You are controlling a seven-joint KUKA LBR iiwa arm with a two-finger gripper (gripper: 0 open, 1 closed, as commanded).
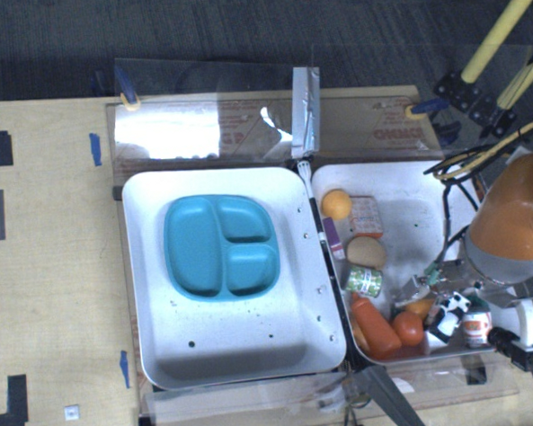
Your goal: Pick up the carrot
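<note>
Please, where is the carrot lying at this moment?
The carrot lies in the right bin, near its front-left corner, just below the green can and beside the red tomato, left of the gripper.

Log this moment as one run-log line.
task: pick up carrot | carrot: lying in right bin, front-left corner, beside tomato | gripper: low over right bin, near carrot | grasp: not seen
</note>
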